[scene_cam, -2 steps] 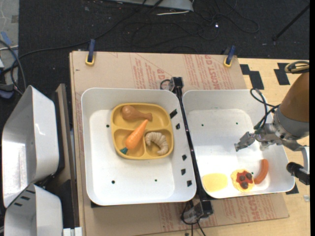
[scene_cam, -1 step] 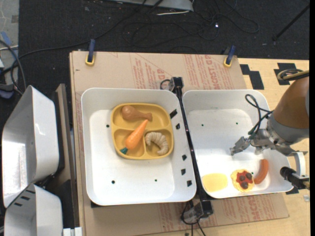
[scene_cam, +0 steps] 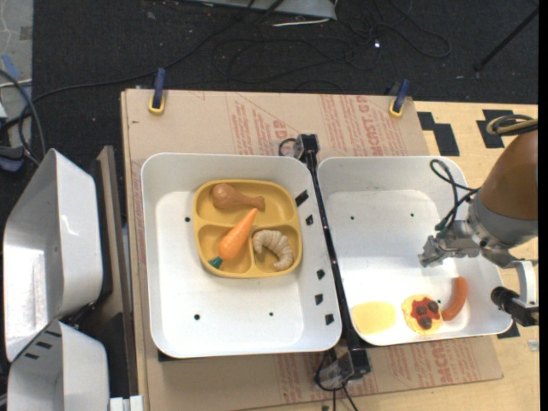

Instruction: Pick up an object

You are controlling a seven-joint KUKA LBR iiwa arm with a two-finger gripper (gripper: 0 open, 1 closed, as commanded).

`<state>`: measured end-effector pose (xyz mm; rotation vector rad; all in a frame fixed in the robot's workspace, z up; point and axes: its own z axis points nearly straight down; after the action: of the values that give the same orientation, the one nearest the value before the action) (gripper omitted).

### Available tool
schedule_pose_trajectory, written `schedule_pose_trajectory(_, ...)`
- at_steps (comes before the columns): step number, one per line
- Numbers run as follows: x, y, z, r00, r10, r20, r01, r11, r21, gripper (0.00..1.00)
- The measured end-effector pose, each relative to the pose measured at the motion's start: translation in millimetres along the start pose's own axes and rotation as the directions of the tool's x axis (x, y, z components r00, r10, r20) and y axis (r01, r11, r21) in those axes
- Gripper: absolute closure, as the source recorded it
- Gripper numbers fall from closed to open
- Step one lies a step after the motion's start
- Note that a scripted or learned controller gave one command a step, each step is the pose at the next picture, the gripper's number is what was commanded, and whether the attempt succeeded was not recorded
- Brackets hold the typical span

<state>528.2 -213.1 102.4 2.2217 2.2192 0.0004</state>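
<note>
Orange-red toy sausage (scene_cam: 455, 298) lies just below grey two-finger gripper (scene_cam: 435, 253); claw state unclear, so centre over it before you descend.

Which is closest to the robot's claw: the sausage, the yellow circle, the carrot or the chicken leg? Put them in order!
From the gripper outward, in the camera view:
1. Sausage, right bin, just below the gripper.
2. Yellow circle, right bin, front left.
3. Carrot, in the yellow plate, left bin.
4. Chicken leg, same plate, back compartment.
</note>
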Motion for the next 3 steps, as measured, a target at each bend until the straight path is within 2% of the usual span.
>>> schedule_pose_trajectory(1,-6.2,-0.5,-61.9,1.0,-0.001,0.002,0.001,1.0,-0.005,1.0)
schedule_pose_trajectory(2,-2.6,10.3,-112.1,1.0,-0.005,0.002,0.005,1.0,-0.005,1.0)
schedule_pose_trajectory(3,-4.6,1.9,-162.8,1.0,-0.004,0.003,0.004,1.0,-0.005,1.0)
